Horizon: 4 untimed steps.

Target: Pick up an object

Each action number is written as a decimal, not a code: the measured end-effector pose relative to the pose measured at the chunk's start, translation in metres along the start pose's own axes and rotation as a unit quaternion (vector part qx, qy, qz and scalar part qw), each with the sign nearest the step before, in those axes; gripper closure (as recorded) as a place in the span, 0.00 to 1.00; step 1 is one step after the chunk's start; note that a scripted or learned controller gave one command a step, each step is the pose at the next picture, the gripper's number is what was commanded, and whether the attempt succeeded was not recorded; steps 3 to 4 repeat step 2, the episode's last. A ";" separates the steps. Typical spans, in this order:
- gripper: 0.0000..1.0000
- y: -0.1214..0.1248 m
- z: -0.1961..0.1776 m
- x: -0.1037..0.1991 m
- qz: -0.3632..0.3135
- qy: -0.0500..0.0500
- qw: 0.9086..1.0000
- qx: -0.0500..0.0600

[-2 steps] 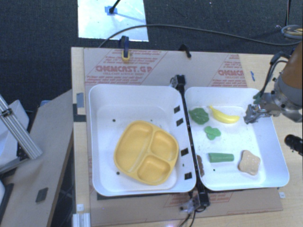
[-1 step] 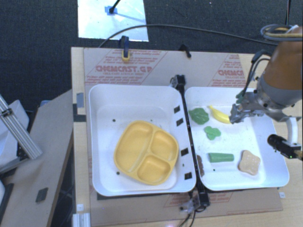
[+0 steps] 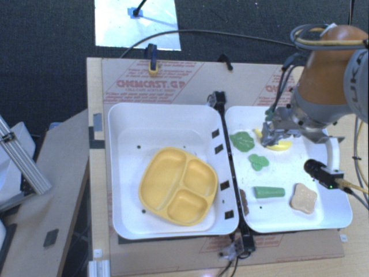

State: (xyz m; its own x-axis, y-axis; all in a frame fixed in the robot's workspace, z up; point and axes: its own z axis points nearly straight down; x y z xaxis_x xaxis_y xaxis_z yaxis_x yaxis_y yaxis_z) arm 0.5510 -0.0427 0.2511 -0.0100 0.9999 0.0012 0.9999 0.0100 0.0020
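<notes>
Tool [image 3: 271, 136] down in the right bin [image 3: 340, 212], near its upper left corner; cannot tell whether open or closed. Directly beside it a yellow piece [image 3: 281, 146], long axis roughly left-right, partly hidden by the tool. Green leaf piece [image 3: 242, 141] just left of the tool. Below: small green broccoli-like piece [image 3: 259, 162], then a green block [image 3: 268, 192] lying left-right, and a tan bread-shaped piece [image 3: 304, 198] to its right. Left bin [image 3: 132, 126] holds a yellow divided tray [image 3: 178, 185] with three compartments, set at a tilt. Arm [image 3: 331, 79] enters from the right, orange band uppermost, wrist angled down and left. Both bins sit on the table [image 3: 98, 97].
</notes>
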 end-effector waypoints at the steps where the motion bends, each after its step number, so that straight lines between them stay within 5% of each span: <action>1: 1.00 0.010 0.016 0.058 0.000 0.001 1.000 0.001; 2: 1.00 0.013 0.017 0.116 0.000 0.001 1.000 0.000; 4: 1.00 0.013 0.017 0.116 0.000 0.001 1.000 0.000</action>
